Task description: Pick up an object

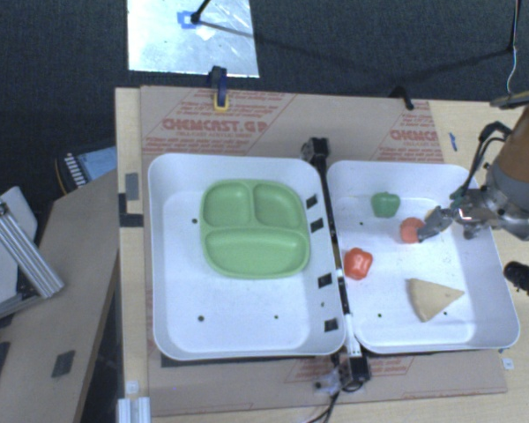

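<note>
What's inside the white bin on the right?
In the right white bin: a green pepper toy, a small orange ball, a red pepper toy and a tan wedge. The gripper partly covers the ball.

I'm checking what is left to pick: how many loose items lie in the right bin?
4: a green pepper at the back, an orange-red item by the hand, a red pepper near the divider, a tan wedge in front.

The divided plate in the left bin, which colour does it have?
The divided plate is light green, plain, with no pattern; the camera view shows it clearly.
</note>
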Robot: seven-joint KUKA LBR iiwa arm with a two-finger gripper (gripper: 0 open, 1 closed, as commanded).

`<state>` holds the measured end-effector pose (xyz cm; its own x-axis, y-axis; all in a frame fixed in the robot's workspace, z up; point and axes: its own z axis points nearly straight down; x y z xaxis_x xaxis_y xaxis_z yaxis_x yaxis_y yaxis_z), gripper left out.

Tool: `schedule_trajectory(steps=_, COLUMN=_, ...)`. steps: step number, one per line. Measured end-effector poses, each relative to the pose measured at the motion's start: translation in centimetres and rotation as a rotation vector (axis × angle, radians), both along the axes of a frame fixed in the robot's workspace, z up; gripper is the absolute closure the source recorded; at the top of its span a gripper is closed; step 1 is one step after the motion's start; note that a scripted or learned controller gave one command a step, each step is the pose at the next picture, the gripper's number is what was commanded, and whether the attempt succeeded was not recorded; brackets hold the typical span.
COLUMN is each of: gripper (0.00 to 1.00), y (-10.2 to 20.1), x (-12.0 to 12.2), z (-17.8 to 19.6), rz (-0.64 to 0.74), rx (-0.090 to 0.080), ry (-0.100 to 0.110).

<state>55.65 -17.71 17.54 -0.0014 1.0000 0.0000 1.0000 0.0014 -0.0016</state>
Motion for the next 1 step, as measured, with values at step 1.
schedule_trajectory(steps=1, gripper=0.0, y=0.81, x=-0.04, z=-6.0, rz=0.0, rx=0.001, ry=0.001)
